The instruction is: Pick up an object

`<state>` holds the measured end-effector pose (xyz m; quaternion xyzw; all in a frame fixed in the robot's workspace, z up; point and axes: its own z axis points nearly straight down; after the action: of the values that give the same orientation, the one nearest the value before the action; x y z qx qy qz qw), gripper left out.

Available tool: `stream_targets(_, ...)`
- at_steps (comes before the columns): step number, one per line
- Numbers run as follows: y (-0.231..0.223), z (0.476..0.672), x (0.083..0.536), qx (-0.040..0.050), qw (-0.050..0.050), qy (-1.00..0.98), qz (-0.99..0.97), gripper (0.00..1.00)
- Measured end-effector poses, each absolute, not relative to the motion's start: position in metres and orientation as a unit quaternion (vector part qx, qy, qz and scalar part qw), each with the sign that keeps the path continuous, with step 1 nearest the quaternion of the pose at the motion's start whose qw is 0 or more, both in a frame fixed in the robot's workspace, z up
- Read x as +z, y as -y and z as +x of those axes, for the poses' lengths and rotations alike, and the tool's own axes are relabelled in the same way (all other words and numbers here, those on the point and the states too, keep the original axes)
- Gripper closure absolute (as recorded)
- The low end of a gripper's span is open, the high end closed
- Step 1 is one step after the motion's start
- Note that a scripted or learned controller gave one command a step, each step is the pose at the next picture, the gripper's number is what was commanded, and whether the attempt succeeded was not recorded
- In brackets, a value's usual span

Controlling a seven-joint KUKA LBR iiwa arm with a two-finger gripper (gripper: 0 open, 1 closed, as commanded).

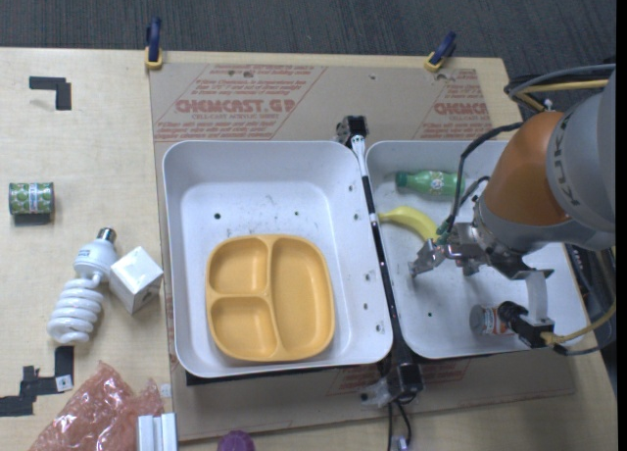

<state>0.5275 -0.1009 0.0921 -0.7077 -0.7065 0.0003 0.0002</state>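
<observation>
In the right bin [549, 336] a yellow banana [409, 221] lies near the left wall. A green bottle [427, 181] lies on its side behind it. A small grey can [487, 320] rests toward the front. My gripper [431, 253] hangs low over the bin floor, just in front of the banana's right end, with its fingers spread and nothing between them. The grey and orange arm [534, 184] covers the bin's right part.
The left bin [186, 243] holds a yellow divided plate [269, 296]. On the bench to the left lie a spiral bulb [80, 292], a white cube [136, 278], a green can [30, 199] and a red mesh bag [93, 410].
</observation>
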Motion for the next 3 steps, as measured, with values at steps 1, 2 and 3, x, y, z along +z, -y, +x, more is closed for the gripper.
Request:
stream_targets(1,0.1015,0.5283,0.1018,0.0,-0.001,0.706,-0.708,1.0)
stream_targets(2,0.1016,0.5283,0.1018,0.0,-0.001,0.706,-0.708,0.0)
stream_targets(3,0.1022,0.5292,0.1116,-0.0003,-0.002,0.706,-0.708,1.0)
